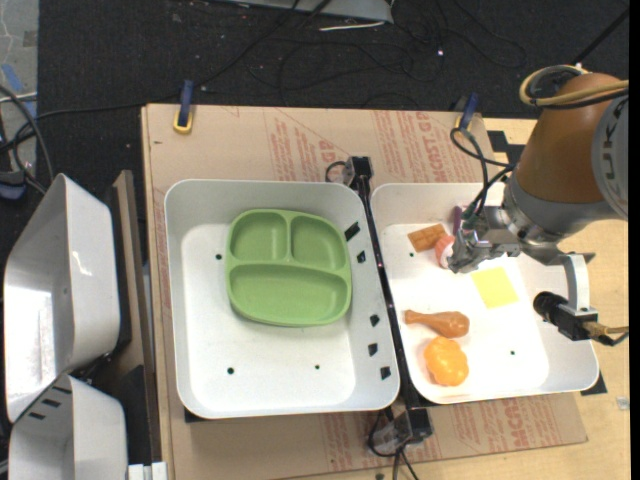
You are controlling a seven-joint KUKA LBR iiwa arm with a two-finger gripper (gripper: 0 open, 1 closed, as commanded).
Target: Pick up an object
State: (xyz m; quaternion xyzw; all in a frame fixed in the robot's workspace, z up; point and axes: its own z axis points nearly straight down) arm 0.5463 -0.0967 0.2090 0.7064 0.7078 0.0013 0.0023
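- The claw [462, 259] hangs low over the upper middle of the right bin [570, 368], at the end of the grey arm with its orange band [560, 138].
- How far the claw is open cannot be told from this slant, nor whether anything sits in its grip.
- A small pink object [447, 254] lies just beside the claw's left side, partly hidden by it.
- An orange-brown block [427, 237] rests near the pink object, toward the bin's upper left.
- A yellow flat square [495, 288] lies just below the claw.
- A toy chicken drumstick [437, 321] lies further down, with an orange fruit [446, 361] right under it.
- The left bin [200, 368] holds a green divided plate [290, 267], well apart from the claw.
- Both bins sit on the bench [250, 138], with cables trailing near the arm.
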